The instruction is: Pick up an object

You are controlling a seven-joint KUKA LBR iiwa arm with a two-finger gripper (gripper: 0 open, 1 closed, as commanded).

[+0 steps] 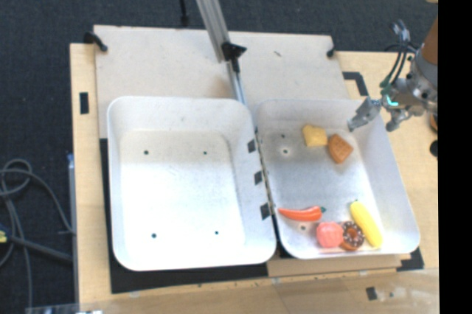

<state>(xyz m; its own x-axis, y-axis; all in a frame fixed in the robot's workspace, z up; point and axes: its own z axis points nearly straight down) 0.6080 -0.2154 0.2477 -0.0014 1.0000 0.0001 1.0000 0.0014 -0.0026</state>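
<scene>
- Gripper [377,112] sits up over the far-right rim of the right bin [398,187], fingers spread w/ a clear gap between them, nothing in there. Open and empty, as far as the view gives.
- Arm comes in from the right edge, wrist hardware and cables bunched behind the tool.
- Nearest candidates: brown lumpy piece [340,149] just below-left of the fingertips, near but apart. Yellow chunk [315,135] a bit further left of that, the two almost touching each other.
- Well below the tool, along the near wall of the same bin: yellow banana-ish piece [366,224], dark-red round thing [352,236] tucked against it, pink round piece [330,234] beside that, red-orange pepper/carrot shape [301,214] lying flat further left.
- Left bin [118,180] way off to the tool's left, across the divider; not part of this reach by the look of it.
- Progress call: early. No obj grasped, no obj lifted, everything resting on the bin floor. Whole pick is left to do: choose target, line up, descend, close, lift.
- My guess: brown piece is the quickest grab given where the tool hangs, but the yellow chunk crowding it could get nudged.
- Tool height above the bin floor: can't tell from this slant.
</scene>
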